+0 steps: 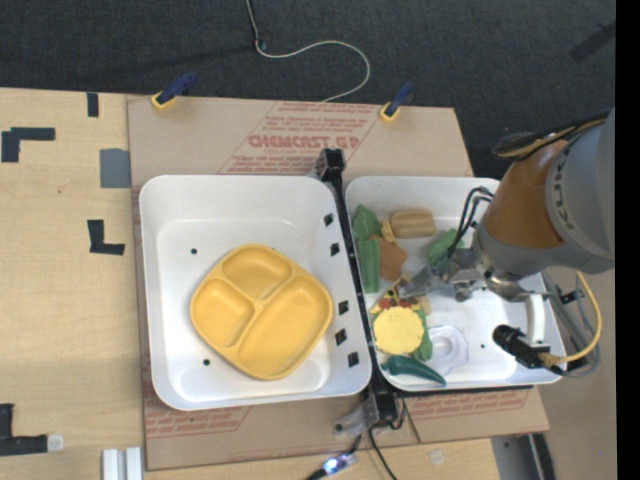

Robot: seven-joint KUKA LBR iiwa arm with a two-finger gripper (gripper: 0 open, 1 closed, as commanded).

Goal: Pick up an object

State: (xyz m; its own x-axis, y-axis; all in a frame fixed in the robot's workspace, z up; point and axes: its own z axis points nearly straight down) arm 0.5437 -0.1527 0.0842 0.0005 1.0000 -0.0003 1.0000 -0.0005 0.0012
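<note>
Camera view: the arm (545, 208) enters from the right edge and bends over the right bin (480, 190). Its gripper (425, 286) sits low among the clutter at that bin's left half; whether it is clenched or released cannot be told. Near it lie a yellow disc (397, 331), a tan block (412, 223) and green pieces (367, 253). The left bin (160, 218) holds a yellow tray (262, 311).

Red print runs along the far edge of the cardboard sheet (300, 133) under the bins, one large line and smaller lines around it, upside down from here and too blurred to make out.
</note>
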